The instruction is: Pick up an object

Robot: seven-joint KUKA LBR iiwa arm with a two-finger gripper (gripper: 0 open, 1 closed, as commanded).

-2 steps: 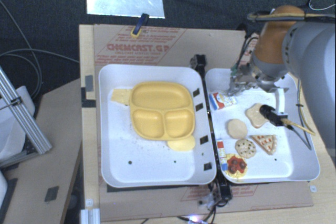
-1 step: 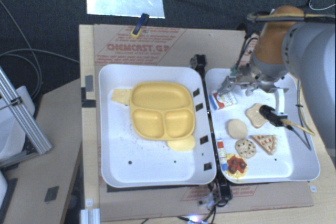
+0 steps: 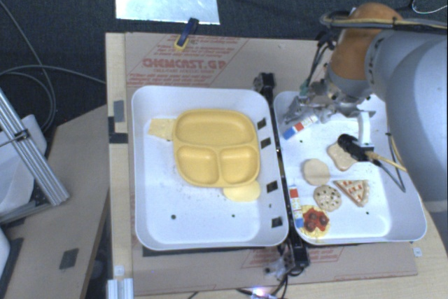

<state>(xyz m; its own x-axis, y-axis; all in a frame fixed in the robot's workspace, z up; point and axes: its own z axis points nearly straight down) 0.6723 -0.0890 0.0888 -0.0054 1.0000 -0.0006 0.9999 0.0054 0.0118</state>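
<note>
Nearest the lens, at the right bin's front edge, lies a red-topped round food piece, and just behind it a speckled cookie sits beside a pizza slice, with a tan oval piece and a bread-shaped piece farther back. Left of them, a yellow divided tray fills the middle of the left bin. Farthest back, the gripper hangs over the right bin's rear left corner above a small red, white and blue item, but whether its fingers are apart or together cannot be told.

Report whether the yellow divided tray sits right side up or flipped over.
Right side up: the yellow tray in the left bin shows its three hollow compartments facing upward, with nothing in them.
</note>
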